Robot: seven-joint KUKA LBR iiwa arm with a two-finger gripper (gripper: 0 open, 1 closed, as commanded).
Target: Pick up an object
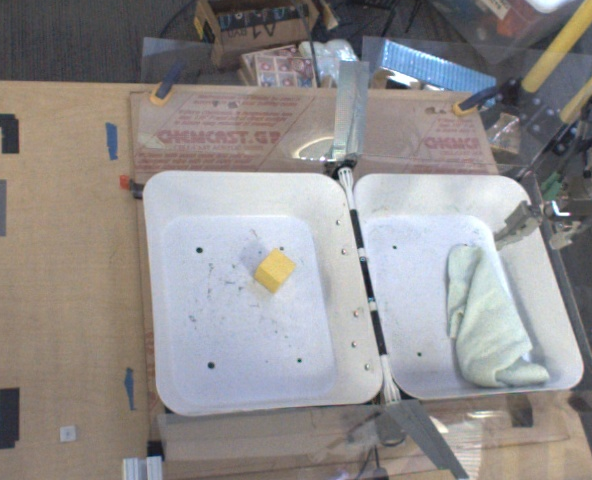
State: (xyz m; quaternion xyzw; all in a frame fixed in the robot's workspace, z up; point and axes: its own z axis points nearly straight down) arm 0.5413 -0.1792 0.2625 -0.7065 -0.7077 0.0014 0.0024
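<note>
Sitting mid-floor in the left bin [166, 268], a yellow block [274, 271] has room all round; a pale cloth [488, 318] hugs the right bin's [416, 218] four-o'clock edge.

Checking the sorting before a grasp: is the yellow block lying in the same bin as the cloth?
No, the yellow block lies in the left bin, while the cloth lies in the right bin.
</note>
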